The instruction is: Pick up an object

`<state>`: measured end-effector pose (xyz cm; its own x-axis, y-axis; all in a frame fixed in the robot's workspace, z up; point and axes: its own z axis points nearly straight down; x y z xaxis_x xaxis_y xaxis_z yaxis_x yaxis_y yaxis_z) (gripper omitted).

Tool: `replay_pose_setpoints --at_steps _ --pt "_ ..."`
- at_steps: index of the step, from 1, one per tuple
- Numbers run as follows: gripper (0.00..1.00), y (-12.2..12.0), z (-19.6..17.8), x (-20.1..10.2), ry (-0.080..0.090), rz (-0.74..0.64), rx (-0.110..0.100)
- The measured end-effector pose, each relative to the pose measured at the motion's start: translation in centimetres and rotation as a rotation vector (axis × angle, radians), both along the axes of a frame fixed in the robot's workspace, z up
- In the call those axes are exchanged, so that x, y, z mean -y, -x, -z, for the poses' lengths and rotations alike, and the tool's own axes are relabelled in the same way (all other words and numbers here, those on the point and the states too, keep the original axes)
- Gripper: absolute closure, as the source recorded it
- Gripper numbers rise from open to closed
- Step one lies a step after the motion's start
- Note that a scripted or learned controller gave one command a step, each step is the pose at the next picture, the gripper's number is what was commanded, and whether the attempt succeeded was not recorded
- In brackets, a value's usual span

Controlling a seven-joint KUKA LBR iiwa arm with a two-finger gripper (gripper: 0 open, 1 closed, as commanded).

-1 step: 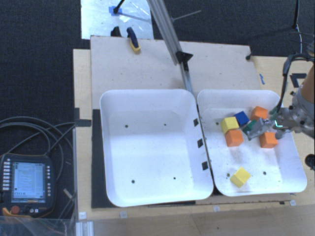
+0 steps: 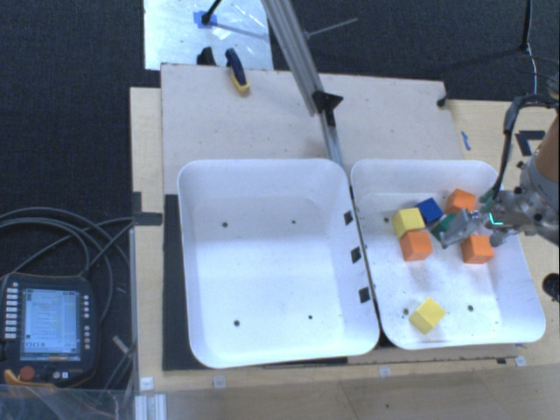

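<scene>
6 Blocks, 1 Gripper at the Cluster

6 small foam cubes lie in the right white plastic bin (image 2: 525,318): yellow cube (image 2: 408,221), blue cube (image 2: 430,210), 3 orange cubes (image 2: 416,245) (image 2: 461,201) (image 2: 477,249) and a lone yellow cube (image 2: 427,314). The two-finger gripper (image 2: 453,228) sits low among the cluster, so the approach step appears in hand. Whether its fingers are spread or closed, or grip anything, cannot be told. Next: a firm closure, then lift.

**Arm reaches in low from the right**

The arm (image 2: 541,201) enters at the view's right edge, its wrist angled down and toward the left. The gripper (image 2: 455,227) sits at the end of that reach, pointing leftward, with a small teal light glowing on the wrist body just behind it.
</scene>
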<state>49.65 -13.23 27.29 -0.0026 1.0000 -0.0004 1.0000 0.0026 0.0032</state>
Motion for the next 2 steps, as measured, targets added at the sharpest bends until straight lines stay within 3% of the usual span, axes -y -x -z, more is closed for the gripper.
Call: replay_pose_setpoints --at_steps 2 --pt "0.00 -0.4 8.5 -0.1 -0.001 0.001 -0.006"
